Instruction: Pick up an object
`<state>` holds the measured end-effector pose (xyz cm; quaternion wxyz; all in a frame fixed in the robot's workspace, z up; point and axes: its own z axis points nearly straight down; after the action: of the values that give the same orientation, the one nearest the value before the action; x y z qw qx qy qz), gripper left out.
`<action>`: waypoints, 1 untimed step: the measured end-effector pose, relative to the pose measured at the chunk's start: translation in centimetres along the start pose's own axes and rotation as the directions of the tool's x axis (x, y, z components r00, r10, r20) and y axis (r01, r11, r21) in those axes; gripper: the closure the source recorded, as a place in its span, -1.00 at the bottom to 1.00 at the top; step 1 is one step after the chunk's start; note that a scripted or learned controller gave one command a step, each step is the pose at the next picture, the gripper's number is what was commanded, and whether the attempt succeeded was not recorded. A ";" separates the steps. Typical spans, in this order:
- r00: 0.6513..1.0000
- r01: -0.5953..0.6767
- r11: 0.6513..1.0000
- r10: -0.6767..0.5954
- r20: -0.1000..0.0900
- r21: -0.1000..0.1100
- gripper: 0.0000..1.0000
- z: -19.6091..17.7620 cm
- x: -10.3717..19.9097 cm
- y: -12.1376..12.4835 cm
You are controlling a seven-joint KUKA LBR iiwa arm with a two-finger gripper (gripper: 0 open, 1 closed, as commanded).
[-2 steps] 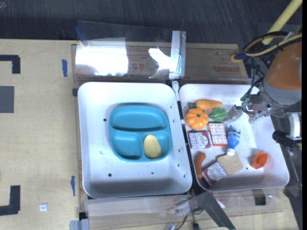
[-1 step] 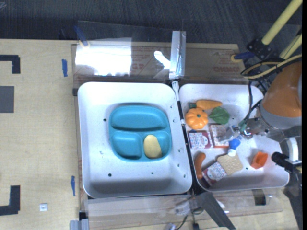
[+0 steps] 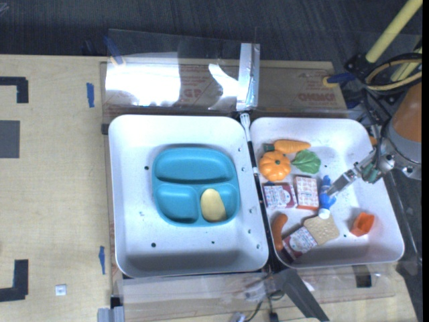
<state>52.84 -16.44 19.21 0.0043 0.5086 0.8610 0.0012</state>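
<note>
Reaching from the right, the gripper point(image 3: 343, 180) hangs over the right bin point(image 3: 385, 247), nothing seen between its fingers though their spread is unclear, just beside the blue bottle point(image 3: 326, 194); next it must descend and close.

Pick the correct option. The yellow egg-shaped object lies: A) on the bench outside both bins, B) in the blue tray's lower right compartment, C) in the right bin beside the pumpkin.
B: the yellow egg-shaped object rests in the lower right compartment of the blue tray in the left bin.
</note>
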 end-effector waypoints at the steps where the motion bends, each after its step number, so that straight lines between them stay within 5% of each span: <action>1: 1.000 0.015 1.000 -0.015 0.005 -0.007 -1.00 9.1 0.6 2.2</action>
<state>54.49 -14.86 10.14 0.0082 0.5019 0.8649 0.0031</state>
